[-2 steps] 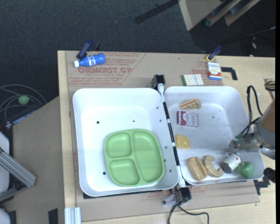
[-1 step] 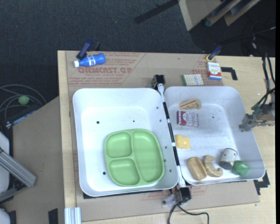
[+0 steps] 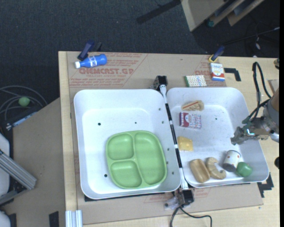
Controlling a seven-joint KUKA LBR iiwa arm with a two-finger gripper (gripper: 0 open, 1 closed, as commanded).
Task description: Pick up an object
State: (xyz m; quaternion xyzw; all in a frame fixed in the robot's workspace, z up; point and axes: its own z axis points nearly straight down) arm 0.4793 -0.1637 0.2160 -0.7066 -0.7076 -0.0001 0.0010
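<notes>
Bench on dark carpet, seen from above.

Tan bench top (image 3: 133, 66) printed with red lettering, set on dark blue-grey carpet (image 3: 53, 22). Left on the floor: coiled grey cables (image 3: 13, 108), a small green ball (image 3: 24, 101), an aluminium rail (image 3: 17, 170). Top right: pale wooden furniture (image 3: 213, 11). Even, soft lighting.

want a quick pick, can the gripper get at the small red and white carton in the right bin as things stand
Probably yes. The small red and white carton lies flat with bare floor around it in the right white bin, and the gripper is over the same bin, nothing between them.
</notes>
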